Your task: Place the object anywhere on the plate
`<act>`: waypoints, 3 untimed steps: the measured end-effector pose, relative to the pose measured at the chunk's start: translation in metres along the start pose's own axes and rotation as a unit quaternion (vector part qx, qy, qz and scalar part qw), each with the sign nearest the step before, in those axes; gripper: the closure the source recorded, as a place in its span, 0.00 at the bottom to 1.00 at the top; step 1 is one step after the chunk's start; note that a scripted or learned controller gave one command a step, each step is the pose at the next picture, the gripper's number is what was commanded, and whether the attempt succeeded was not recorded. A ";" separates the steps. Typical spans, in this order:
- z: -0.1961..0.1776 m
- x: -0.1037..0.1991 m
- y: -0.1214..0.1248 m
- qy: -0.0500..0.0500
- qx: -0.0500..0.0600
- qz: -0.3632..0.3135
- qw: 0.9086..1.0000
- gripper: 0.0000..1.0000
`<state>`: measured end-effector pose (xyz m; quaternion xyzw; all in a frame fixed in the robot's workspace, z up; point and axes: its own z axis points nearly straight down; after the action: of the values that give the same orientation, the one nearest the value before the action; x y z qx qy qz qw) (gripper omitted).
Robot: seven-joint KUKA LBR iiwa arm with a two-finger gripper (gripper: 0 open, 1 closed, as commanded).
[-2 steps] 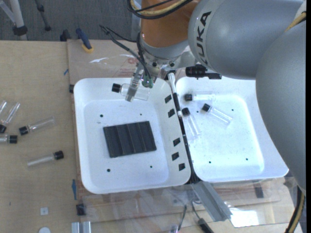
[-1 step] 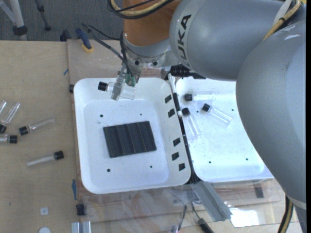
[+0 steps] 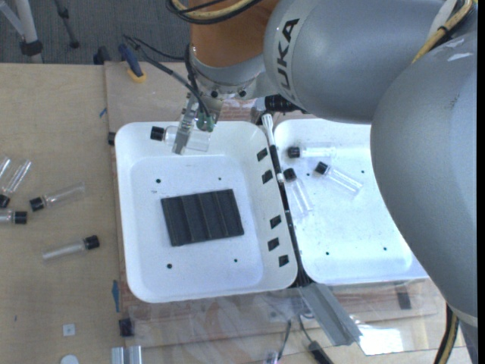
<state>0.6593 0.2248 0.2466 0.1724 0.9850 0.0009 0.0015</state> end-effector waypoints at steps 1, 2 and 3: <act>-0.056 0.003 -0.001 0.000 0.000 -0.016 1.000 1.00; -0.026 0.005 0.000 0.003 0.002 -0.064 0.998 1.00; 0.052 -0.001 0.001 0.003 0.001 -0.096 0.995 1.00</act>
<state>0.6604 0.2256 0.1944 0.0773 0.9970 -0.0001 -0.0014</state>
